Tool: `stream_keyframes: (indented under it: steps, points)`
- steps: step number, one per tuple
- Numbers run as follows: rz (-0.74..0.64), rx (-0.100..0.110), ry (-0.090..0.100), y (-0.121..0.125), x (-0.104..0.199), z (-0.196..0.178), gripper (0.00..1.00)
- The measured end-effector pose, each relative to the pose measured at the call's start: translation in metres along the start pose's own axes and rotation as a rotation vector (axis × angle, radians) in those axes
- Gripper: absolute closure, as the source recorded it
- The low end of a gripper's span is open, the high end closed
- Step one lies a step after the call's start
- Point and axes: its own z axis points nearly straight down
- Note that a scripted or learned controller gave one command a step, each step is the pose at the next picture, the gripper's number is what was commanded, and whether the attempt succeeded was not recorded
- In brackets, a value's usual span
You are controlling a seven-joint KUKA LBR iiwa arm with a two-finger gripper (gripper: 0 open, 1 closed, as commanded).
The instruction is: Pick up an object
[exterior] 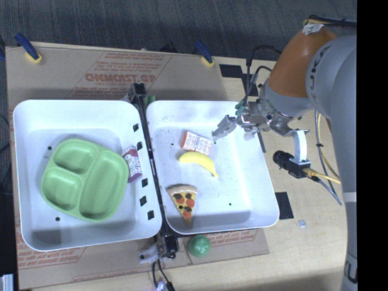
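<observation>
Right bin (260, 187): curved yellow banana (198, 161) lying flat; gripper (225, 128) above, grip state unclear.

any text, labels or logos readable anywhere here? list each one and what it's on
"CHEMCAST GP", red print on the brown cardboard sheet behind the left bin.
Smaller red lines above and below that word: too blurred to read.
Red print along the cardboard's front edge: too small to read.
Small red and white packet in the right bin: printed, unreadable.
Dark wrapper beside the green plate: unreadable.
</observation>
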Motion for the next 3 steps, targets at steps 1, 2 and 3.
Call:
stream_keyframes:
  steps: [1, 2, 3]
  points:
    - [0.002, -0.003, -0.001, -0.072, -0.029, -0.065, 0.0]
    - [0.001, -0.002, 0.0, -0.072, -0.029, -0.064, 0.0]
    - [-0.001, 0.002, 0.002, -0.111, -0.028, 0.082, 0.0]
